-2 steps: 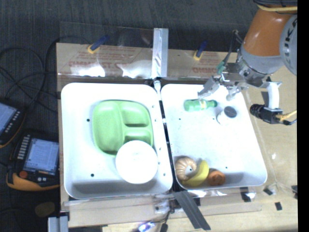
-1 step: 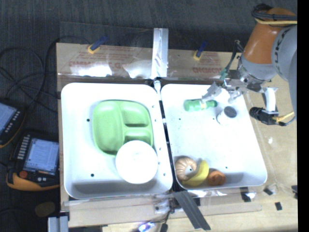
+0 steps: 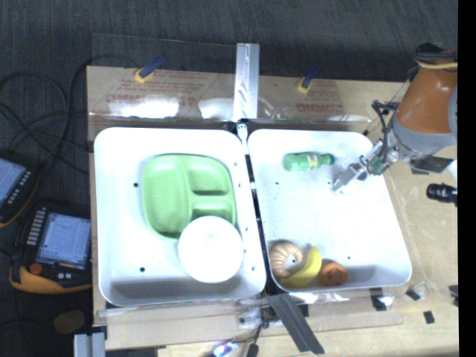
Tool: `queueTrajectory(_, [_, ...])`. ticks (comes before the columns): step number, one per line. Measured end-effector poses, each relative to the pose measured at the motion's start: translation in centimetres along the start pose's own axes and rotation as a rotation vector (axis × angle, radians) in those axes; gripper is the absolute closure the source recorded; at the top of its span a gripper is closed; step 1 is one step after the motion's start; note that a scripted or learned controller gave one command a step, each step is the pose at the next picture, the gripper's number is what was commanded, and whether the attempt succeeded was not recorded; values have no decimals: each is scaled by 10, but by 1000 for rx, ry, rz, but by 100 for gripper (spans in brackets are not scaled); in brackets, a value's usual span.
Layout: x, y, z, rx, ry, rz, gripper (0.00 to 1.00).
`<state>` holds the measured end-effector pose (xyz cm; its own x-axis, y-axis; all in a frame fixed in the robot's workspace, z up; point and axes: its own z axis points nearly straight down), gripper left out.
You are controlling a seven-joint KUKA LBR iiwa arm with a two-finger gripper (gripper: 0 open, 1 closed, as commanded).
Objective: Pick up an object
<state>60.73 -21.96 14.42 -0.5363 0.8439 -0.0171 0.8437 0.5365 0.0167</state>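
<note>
The gripper (image 3: 343, 180) is seen low over the right bin (image 3: 372, 222), near that bin's far right corner, with the grey arm and its orange band (image 3: 430, 99) entering from the right of the bin. Two slim fingers (image 3: 349, 173) are seen pointing down and to the left toward the bin floor; they are set a little apart, and nothing is seen between them. A green bottle (image 3: 307, 161) is found lying on its side in the right bin, just to the left of the gripper and apart from it, close to the bin's far wall. At the near edge of the right bin, well apart from the gripper, three items are grouped: a tan spiral-shaped object (image 3: 283, 258), a yellow banana-like piece (image 3: 306, 268) touching it, and a small orange-brown item (image 3: 334, 274) just beside the yellow piece. The left bin (image 3: 119, 222) adjoins the right bin along a shared rim. In it a green divided tray (image 3: 178, 192) is laid flat, and a white round plate (image 3: 210, 248) is seen overlapping the tray's near right corner. Both bins are borne by the counter (image 3: 424, 236). Beyond the left bin's outer side, handheld screen devices (image 3: 59, 240) and dark cables are noted on the floor.
</note>
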Motion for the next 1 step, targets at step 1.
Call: queueTrajectory(1, [-15, 23, 56, 7, 11, -4, 0])
